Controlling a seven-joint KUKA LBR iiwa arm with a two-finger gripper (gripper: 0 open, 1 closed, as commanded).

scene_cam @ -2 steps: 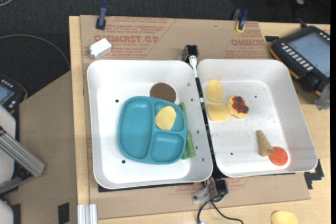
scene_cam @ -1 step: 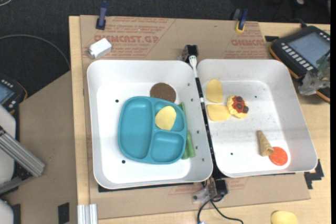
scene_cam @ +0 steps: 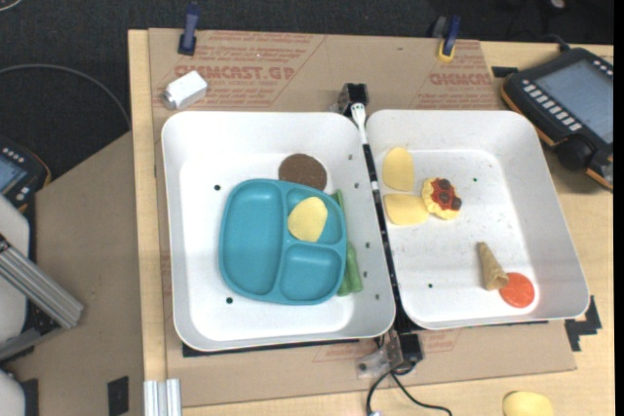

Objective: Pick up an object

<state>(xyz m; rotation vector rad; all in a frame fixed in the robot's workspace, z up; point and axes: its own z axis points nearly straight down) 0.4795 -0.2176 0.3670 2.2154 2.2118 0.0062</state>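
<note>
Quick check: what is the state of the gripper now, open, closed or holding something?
Gripper: it cannot be told from this picture. The toy foods lie loose in the right bin and on the blue tray.

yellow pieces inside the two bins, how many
3: one yellow piece on the teal tray in the left bin; two in the right bin, one above the other, near its left wall.

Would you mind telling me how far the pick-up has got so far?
Nothing looks done: the yellow piece lies on the blue tray, and the pizza slice, cone and orange disc lie in the right bin. Nothing is in hand. The whole pick remains.
</note>
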